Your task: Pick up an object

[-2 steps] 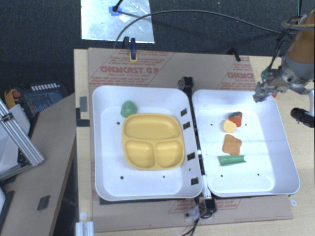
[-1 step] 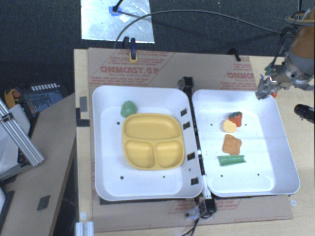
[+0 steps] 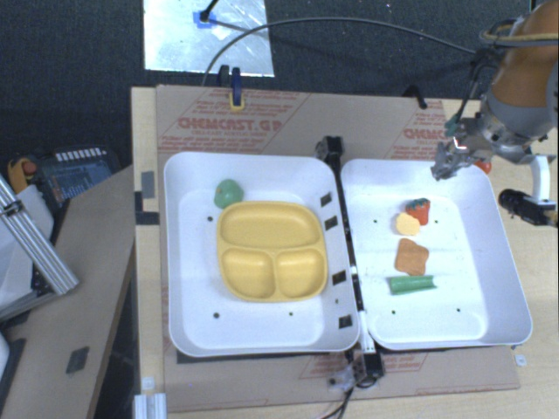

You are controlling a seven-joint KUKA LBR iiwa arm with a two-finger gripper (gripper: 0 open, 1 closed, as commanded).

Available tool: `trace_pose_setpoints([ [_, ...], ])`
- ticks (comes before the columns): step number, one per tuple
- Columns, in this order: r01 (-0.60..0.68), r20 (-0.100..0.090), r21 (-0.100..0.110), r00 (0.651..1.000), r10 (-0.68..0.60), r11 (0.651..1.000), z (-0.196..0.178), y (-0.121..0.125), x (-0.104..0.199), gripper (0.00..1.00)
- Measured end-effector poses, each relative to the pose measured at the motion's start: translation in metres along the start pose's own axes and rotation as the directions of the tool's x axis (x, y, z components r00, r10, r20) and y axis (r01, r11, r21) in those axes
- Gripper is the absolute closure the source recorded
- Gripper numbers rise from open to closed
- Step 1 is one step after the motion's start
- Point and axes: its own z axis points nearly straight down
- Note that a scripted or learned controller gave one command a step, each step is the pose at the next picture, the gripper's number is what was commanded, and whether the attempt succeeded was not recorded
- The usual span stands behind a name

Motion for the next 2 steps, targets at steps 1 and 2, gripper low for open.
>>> trace_pose_setpoints([
  [1, -0.002, 0.0, 0.002, 1.0, 0.002, 1.0, 0.007, -0.011, 0.051, 1.0],
  [2, 0.0, -0.001, 0.0, 1.0, 0.0, 1.0, -0.005, -0.014, 0.105, 1.0],
])
